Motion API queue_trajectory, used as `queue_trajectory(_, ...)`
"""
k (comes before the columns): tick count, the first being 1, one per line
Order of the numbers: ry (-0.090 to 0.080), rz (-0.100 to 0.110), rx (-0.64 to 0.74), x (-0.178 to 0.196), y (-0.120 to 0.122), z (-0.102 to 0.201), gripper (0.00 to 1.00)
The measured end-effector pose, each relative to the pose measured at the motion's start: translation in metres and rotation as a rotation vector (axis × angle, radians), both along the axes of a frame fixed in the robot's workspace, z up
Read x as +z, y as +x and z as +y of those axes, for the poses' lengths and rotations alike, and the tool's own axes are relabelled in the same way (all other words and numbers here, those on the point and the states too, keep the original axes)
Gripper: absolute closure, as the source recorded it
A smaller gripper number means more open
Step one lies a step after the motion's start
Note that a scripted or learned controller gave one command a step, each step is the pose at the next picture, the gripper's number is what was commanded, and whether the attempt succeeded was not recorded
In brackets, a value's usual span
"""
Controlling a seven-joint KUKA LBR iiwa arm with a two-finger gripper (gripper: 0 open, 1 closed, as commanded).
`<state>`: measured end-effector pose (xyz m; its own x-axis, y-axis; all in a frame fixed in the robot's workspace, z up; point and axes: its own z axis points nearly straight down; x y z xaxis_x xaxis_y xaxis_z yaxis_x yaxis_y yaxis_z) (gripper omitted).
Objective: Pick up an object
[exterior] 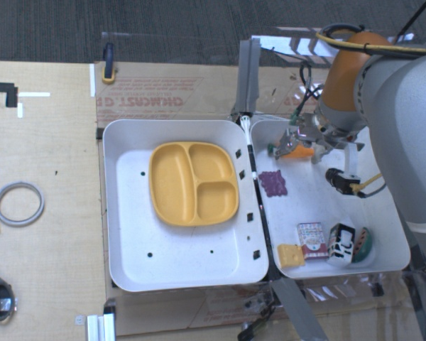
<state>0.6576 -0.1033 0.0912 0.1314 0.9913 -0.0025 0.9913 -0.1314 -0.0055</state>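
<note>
My gripper [294, 145] is low over the far left corner of the right bin [383, 212], reaching in from the right. An orange object [303, 151] lies right under and beside it, partly hidden by the gripper; I cannot see whether they touch. A small green piece [270, 149] sits just left of the gripper. A purple bunch of grapes [273, 182] lies a little nearer, by the bin's left wall.
Along the right bin's near edge lie a yellow block [290, 255], a small red-and-white box [311, 238], a black-and-white item [341, 242] and a green-and-red item [362, 241]. The left bin [128, 261] holds a yellow divided plate [194, 183].
</note>
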Motion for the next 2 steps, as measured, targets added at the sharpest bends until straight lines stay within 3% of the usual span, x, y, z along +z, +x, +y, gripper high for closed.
queue_trajectory(1,0.003,-0.003,0.221,0.004,-0.131,-0.027,0.00)
queue_trajectory(2,0.002,-0.004,0.253,0.055,-0.129,-0.021,0.00)
